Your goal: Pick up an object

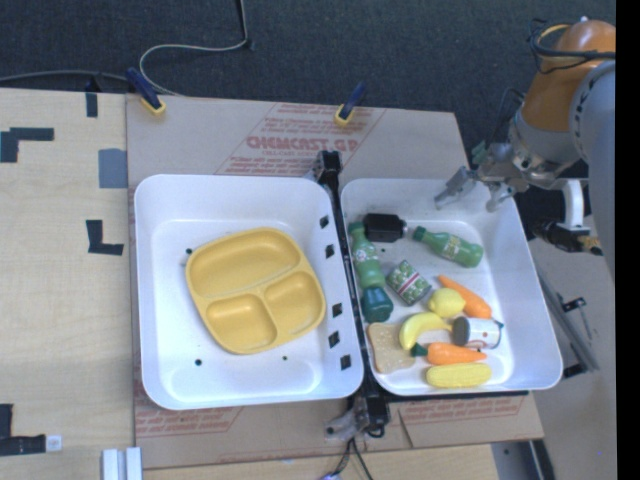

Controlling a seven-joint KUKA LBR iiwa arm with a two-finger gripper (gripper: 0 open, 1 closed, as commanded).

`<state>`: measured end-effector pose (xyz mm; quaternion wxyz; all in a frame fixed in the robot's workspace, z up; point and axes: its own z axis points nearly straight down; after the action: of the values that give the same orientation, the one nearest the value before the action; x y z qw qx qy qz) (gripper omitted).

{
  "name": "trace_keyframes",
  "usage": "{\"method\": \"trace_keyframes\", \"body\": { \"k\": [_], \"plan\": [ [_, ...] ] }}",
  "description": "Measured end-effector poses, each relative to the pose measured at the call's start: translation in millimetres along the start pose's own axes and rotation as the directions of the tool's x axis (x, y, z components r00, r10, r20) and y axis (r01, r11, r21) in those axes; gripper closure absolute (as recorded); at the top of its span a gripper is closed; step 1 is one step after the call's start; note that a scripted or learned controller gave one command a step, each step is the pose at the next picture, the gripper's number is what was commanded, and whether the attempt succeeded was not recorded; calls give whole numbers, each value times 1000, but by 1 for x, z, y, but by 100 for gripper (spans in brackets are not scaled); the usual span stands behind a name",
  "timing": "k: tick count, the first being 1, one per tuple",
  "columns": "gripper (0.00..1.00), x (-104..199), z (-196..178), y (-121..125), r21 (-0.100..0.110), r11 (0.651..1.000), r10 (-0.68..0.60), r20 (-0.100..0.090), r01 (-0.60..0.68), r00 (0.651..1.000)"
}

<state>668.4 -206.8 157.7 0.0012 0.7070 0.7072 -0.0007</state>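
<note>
My gripper hangs over the far right corner of the right bin, open, with nothing between its two spread fingers. Below it in the bin lie a light green bottle, a black-capped item, a dark green bottle and a green can. Toward the front are a carrot, a lemon, a banana, a bread slice, a second carrot and a corn cob. The gripper touches none of them.
The left bin holds a yellow divided plate. A black divider with clips runs between the two bins. Cardboard lies under both bins, held by yellow-blue clamps at the back.
</note>
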Motion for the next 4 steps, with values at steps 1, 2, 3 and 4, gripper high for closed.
{"method": "trace_keyframes", "body": {
  "k": [1,2,3,4],
  "plan": [
    [0,41,71,-43,0,1000,-1,-2,1,1000],
    [100,41,61,-42,-4,1000,-2,0,2,1000],
    [100,9,1,-84,1,1000,0,-1,0,1000],
    [100,39,-44,-57,0,1000,-2,-3,2,1000]
  ]
}}
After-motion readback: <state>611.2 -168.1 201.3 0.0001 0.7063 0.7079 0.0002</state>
